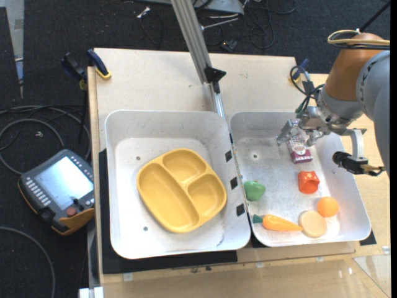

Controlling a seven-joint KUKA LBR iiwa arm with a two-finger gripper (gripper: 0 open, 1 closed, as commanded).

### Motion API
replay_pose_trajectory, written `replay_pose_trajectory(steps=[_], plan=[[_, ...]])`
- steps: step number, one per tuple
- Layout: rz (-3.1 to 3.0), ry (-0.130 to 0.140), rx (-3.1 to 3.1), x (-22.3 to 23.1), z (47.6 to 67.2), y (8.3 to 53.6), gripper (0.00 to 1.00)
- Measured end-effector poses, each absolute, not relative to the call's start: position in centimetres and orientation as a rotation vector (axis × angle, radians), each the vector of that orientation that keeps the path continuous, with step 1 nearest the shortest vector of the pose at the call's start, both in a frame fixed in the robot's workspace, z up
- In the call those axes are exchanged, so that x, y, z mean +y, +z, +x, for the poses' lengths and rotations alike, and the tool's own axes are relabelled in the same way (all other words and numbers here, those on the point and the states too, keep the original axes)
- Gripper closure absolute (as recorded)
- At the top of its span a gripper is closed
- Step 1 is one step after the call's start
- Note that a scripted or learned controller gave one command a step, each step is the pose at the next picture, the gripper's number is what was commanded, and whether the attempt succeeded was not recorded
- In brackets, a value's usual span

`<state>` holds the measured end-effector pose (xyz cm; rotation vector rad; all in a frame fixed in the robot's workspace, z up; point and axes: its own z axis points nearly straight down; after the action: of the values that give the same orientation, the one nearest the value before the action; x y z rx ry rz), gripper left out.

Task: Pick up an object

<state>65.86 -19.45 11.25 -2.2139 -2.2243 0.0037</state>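
Observation:
My gripper (298, 135) hangs over the upper middle of the right bin (260, 129). Directly under it is a small white and purple carton (302, 154), touching or nearly touching the gripper's tip; whether it is held I cannot tell. Lower in the same bin lie a red block (308, 181), a green piece (254, 190), an orange ball (327, 207), a carrot (280, 223) and a cream round piece (313, 223).
The left bin (118, 135) holds a yellow divided plate (181, 189). A slanted metal pole (195, 36) rises from behind the bins' shared wall. A teach pendant (59, 191) lies on the floor at the left.

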Motion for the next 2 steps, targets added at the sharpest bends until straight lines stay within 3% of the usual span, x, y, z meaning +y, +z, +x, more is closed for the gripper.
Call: replay_pose_trajectory(steps=[1,2], plan=[[-2.218,-0.001,-2.231,-19.5,66.1,12.7,1.00],[-2.227,-0.006,-2.228,-20.2,66.0,18.8,1.00]])
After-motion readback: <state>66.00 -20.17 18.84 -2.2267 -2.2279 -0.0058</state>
